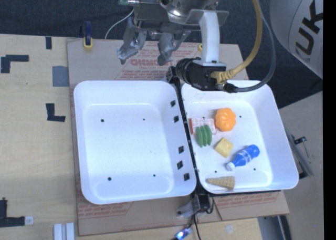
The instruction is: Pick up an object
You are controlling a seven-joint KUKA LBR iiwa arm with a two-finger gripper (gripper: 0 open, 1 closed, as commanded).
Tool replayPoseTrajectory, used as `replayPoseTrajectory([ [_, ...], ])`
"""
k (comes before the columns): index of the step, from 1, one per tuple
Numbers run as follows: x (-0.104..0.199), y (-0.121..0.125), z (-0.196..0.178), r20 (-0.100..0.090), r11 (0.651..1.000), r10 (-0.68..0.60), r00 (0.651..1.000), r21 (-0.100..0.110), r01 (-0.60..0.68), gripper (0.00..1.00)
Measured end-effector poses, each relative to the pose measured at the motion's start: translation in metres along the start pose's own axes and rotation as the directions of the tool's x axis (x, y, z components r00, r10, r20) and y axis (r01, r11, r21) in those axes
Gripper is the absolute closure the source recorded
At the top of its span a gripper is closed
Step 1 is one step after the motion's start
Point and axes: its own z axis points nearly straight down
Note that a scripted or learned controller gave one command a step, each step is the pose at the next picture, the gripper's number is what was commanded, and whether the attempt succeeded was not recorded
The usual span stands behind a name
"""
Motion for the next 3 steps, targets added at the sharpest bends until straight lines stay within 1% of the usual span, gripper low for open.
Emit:
replayPoseTrajectory([
  [1, 0.000, 0.000, 0.000, 0.000, 1.000, 0.000, 1.000, 0.001, 0.000, 0.00],
  [2, 0.001, 0.000, -0.010, 0.000, 1.000, -0.002, 1.000, 0.001, 0.002, 1.00],
  [3, 0.001, 0.000, -0.009, 0.001, 1.000, -0.001, 1.000, 0.002, 0.001, 0.00],
])
